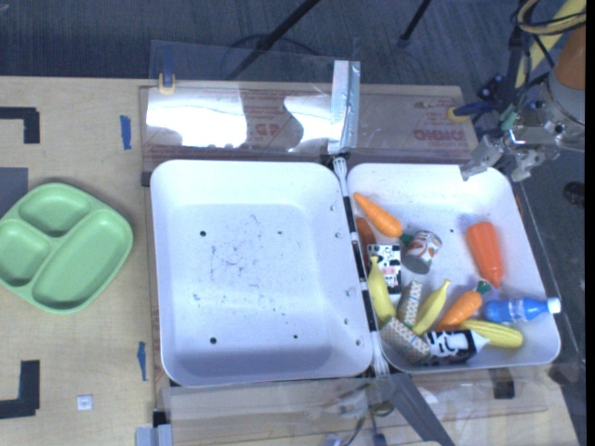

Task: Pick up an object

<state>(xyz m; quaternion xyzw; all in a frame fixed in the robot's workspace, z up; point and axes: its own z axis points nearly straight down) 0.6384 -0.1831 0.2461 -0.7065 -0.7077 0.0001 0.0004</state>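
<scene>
Tool (485, 159) hangs over the right bin (537, 277) at its far rim; can't tell its state. Big orange carrot (484, 252) lies alone by the bin's right wall, apart from the pile w/ bananas (429, 307) and blue bottle (521, 309). Prob. light, stiff, smooth plastic, so slippery; grip across mid-body.

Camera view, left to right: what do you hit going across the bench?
Green divided plate → left white bin → right white bin, with the upper carrot, then the small can, then the big orange carrot, then the blue bottle → gripper above the far right corner.
</scene>
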